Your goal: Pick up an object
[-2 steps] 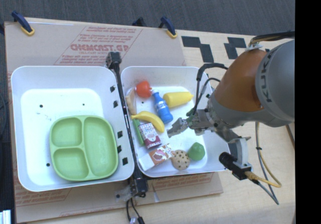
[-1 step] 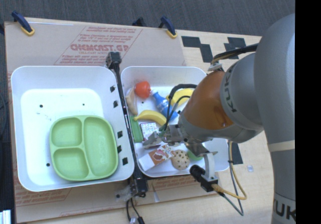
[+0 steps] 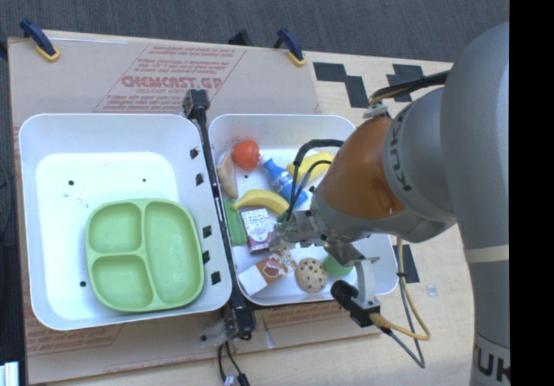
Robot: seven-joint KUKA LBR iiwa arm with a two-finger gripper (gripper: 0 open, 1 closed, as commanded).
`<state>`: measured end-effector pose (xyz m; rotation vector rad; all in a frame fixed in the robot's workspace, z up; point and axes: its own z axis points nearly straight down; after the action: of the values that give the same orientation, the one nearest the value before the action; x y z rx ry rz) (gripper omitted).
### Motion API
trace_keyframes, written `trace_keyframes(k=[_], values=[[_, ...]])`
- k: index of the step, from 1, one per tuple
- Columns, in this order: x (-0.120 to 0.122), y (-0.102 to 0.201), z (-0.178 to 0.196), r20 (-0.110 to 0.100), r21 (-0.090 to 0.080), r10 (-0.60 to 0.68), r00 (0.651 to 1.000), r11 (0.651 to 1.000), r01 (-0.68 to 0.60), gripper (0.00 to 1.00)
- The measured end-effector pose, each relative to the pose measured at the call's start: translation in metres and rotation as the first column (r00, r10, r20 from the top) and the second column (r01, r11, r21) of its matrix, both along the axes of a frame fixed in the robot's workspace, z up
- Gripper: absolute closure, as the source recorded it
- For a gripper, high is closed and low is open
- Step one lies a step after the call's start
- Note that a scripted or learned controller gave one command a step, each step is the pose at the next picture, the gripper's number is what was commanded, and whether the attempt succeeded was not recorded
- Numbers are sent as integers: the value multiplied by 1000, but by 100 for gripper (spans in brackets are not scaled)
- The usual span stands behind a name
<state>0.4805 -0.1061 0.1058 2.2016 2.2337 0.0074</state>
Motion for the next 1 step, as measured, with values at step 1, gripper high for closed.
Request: trace_keyframes(k=[1], values=[[-3, 16, 163, -4, -1, -8, 1000, 1000, 8, 100]])
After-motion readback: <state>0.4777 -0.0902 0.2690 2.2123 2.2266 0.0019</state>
